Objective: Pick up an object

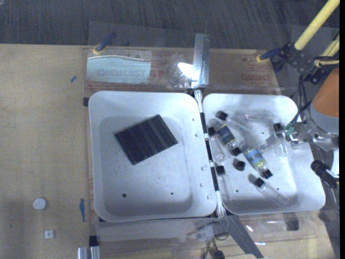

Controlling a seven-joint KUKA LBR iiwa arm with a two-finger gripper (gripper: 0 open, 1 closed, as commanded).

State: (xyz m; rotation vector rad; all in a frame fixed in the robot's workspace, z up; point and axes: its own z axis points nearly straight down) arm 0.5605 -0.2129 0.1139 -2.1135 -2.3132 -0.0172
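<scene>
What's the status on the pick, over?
Gripper at right bin's right edge, jaws' state unclear. Small clear bottles and black caps scattered there, none seen held. Dark ribbed mat lies alone in left bin.

place: robotics lab or test cell | evidence: plywood desk (43,117) with two white bins (102,161) fixed side by side | blue clamps (103,43) at desk's far edge | cables and arm (326,99) at right edge | dark carpet beyond

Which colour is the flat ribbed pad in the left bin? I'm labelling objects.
Dark grey to black, with parallel ridges; flat ribbed pad, camera view.
</scene>
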